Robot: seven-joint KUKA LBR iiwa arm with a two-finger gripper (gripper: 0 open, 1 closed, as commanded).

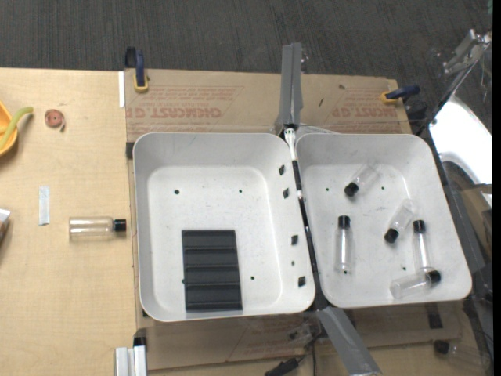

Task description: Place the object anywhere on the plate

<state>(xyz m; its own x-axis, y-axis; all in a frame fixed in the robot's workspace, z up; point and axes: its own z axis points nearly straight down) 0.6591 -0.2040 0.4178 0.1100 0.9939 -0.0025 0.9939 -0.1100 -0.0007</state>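
Judging by how things lie, nothing is placed yet: five clear plastic vials with black caps (343,243) lie loose in the right white bin (438,171), well apart from the dark ribbed rectangular plate (211,270) in the left white bin (156,155).

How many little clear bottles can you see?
6. Five lie in the right bin: top, middle, two to its right, one at the front. One lies on the bench, left.
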